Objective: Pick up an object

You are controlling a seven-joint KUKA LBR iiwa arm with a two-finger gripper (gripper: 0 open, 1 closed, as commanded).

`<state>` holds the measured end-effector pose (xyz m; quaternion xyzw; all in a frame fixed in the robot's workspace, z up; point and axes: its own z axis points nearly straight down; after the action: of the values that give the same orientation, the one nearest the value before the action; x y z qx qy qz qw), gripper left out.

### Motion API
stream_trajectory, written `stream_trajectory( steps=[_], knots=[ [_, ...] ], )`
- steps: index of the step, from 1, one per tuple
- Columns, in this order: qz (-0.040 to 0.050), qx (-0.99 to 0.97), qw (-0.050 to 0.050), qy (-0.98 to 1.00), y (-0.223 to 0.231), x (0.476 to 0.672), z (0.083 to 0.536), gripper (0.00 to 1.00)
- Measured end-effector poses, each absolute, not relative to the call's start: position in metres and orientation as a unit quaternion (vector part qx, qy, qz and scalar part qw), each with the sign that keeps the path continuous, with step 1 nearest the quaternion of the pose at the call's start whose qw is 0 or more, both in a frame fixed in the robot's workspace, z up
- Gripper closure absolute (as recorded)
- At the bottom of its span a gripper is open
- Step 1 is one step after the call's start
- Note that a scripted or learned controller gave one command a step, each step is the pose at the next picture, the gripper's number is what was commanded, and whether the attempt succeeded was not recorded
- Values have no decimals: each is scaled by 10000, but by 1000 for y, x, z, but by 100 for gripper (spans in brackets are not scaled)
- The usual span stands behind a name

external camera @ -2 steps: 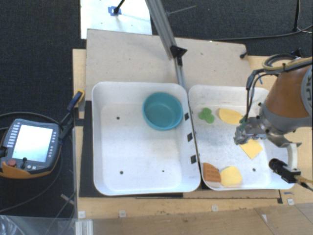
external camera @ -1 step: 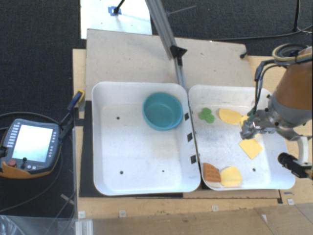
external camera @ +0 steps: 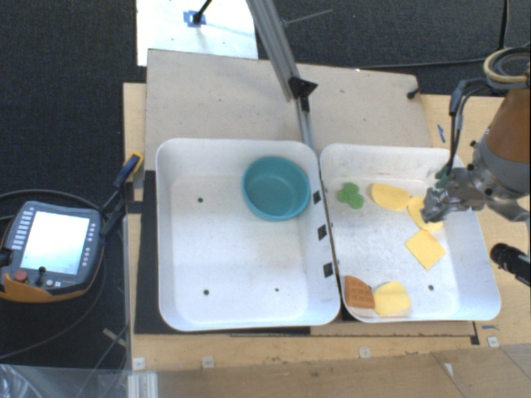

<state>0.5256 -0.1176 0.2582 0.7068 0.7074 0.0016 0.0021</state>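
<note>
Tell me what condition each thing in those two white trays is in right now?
Teal bowl: upright, in left bin.
Green piece: lying loose in right bin.
Yellow square: lying flat.
Orange waffle piece: touching a yellow lump.
Hand: low over a yellow piece.

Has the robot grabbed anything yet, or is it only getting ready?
Nothing looks picked up yet. The gripper is low in the right bin, over a yellow piece near the far side, but I can't tell whether it has hold of it. The yellow square, green toy and waffle lie loose. Gripping and lifting are left.
</note>
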Motion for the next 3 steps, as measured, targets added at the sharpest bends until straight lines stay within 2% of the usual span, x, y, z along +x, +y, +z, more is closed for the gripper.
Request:
stream_trajectory(
  steps=[3],
  knots=[
    [4,7054,-4,7088,35,615,236,100]
  ],
)
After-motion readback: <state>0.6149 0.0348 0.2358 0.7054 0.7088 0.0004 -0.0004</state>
